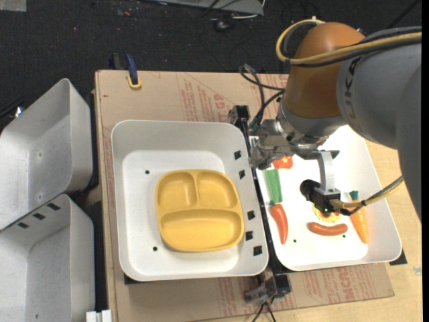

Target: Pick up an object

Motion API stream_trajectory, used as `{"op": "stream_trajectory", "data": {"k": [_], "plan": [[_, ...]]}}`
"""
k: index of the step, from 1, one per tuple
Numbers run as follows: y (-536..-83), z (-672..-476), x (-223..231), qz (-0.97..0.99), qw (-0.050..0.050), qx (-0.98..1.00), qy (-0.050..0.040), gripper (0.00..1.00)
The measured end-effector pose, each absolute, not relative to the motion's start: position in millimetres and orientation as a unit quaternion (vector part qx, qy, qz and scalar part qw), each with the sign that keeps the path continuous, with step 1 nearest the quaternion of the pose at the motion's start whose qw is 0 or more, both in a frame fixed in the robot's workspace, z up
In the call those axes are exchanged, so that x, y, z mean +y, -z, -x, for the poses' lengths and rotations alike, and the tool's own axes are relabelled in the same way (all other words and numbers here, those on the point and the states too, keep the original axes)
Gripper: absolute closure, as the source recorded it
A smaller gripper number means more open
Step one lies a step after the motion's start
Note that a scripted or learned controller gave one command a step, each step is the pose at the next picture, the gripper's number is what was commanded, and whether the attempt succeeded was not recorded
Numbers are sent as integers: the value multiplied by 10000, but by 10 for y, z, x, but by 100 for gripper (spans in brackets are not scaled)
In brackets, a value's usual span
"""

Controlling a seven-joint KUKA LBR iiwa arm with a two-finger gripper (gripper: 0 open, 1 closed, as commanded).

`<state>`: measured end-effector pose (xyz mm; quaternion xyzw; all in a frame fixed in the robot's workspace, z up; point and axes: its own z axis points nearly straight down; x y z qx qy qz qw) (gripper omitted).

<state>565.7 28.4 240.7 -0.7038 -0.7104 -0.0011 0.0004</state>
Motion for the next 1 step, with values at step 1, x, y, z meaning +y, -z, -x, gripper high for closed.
{"op": "stream_trajectory", "data": {"k": [1], "plan": [[-2255,-5632,835,7042,15,-7100,-7,100]]}}
